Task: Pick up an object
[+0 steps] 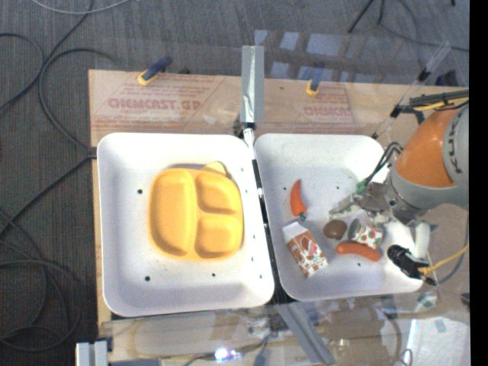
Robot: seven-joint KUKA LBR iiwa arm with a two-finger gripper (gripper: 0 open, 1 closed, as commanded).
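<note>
Hovering low over the right bin [328, 147], near its right edge: gripper [358, 203], state of the fingers impossible to tell. Close beneath, toward the front right corner: brown round piece [335, 229], red sausage [358, 251], small strawberry-print packet [370, 235]. Best to choose the brown piece, centre squarely above, descend straight, avoid nudging the neighbours.

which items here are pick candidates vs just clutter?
Pick candidates, right bin: carrot, small carton, brown ball, sausage, strawberry-print block, close under the gripper.

Lying about: yellow divided tray in left bin, clamps, floor cables.
</note>
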